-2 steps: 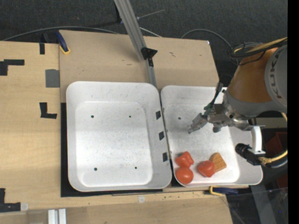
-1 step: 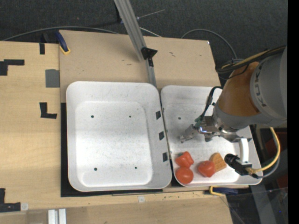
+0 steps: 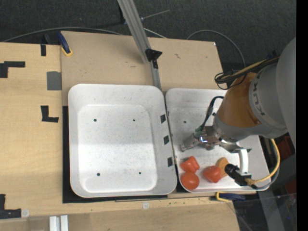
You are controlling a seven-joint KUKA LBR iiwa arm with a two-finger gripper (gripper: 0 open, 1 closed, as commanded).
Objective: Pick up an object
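Resting on a tan bench (image 3: 120,57) over dark floor: two white bins. Right bin (image 3: 183,105) holds three red objects (image 3: 190,165) and a tan piece (image 3: 222,162) near its front edge. Gripper (image 3: 192,142) hangs over that bin; its state is indeterminate.

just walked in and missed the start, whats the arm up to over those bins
The KUKA arm is reaching into the right bin, its gripper low near the bin's middle, just above a cluster of small things at the near edge: two red pieces, another red piece and a tan one behind it. Nothing shows between its fingers, so nothing is picked up yet. The left bin sits beside it.
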